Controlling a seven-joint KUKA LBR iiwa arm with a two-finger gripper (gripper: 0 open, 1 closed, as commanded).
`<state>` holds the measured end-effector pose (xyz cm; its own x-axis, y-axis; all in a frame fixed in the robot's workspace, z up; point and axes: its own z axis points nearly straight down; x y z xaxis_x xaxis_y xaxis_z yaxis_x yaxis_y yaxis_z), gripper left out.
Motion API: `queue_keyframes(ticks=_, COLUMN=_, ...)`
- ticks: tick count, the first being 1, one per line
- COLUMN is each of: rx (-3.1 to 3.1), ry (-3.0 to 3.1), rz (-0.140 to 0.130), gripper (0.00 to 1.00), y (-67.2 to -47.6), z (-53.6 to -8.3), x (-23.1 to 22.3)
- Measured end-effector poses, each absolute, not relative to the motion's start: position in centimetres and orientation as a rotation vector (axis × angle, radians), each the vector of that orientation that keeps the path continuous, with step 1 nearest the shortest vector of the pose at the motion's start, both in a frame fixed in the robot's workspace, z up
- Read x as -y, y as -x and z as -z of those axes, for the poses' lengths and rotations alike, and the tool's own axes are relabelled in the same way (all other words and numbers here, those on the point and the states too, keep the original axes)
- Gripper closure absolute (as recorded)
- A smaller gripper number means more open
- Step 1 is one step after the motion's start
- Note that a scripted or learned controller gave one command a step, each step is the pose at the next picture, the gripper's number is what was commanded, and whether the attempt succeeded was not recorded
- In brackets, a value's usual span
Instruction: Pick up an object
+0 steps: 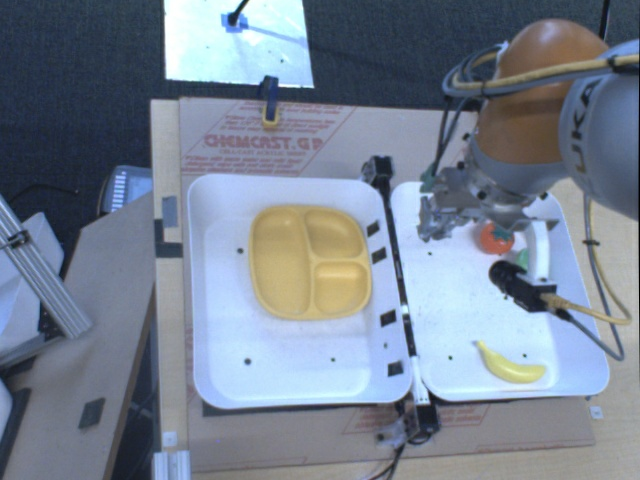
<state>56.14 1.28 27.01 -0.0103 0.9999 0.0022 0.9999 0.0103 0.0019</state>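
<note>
Glossy white plastic bins [300,388], smooth yellow plastic divided tray [308,261], shiny plastic banana [512,366], matt cardboard underlay [300,138]

Dark carpet [80,58] surrounds a cardboard-topped bench [300,133]; a pale sheet [240,28], perhaps paper, lies on the floor beyond

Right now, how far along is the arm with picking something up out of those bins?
Done: the arm has reached over the right bin, with the gripper low near its back left corner. In hand: nothing visibly between the fingers. Left: the actual grab and lift. The banana and the orange-red object lie in the right bin, and the yellow divided plate sits in the left bin.
</note>
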Motion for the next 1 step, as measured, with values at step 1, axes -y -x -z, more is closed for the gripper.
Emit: queue_keyframes(ticks=1, rx=2.232, ry=2.211, rz=0.005, gripper=1.00, y=-57.28, z=-26.92, x=-6.11)
